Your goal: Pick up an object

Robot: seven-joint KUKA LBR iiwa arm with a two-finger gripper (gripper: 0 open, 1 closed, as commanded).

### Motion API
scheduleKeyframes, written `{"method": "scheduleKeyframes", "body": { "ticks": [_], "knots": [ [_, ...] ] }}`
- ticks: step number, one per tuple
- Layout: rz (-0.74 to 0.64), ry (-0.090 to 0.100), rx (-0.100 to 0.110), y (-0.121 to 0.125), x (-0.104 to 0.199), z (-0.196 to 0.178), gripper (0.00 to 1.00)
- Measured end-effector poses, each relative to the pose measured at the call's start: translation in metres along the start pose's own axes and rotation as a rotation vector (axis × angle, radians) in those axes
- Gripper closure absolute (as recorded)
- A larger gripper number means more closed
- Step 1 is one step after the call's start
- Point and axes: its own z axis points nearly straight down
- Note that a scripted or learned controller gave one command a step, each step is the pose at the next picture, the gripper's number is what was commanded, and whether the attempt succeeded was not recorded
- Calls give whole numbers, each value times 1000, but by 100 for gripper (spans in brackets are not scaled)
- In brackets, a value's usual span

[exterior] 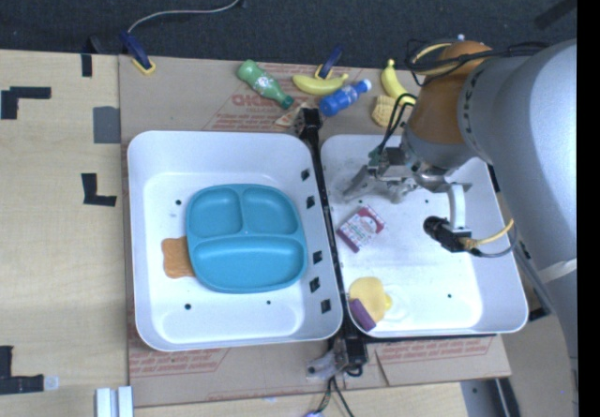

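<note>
In the right bin [487, 312], a small pink and white packet [361, 227] lies near the left wall. A yellow and purple toy [367, 299] rests at the front left corner. My gripper [379, 186] hovers over the back left part of this bin, just above and behind the packet. Its fingers [357, 185] are spread open with nothing between them. The grey arm with its orange band [441, 115] reaches in from the right.
The left bin [150, 171] holds a blue divided plate [246, 237] with an orange flat piece [173, 258] tucked at its left side. Behind the bins lie a green bottle [263, 83], two bananas [319, 83], and a blue bottle [342, 98].
</note>
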Motion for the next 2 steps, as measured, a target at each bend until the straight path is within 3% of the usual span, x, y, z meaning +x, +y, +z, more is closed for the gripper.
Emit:
{"method": "scheduleKeyframes", "body": {
  "ticks": [1,2],
  "knots": [
    [2,-1,-1,-31,6,0,0],
    [1,1,1,31,10,1,0]
  ]
}}
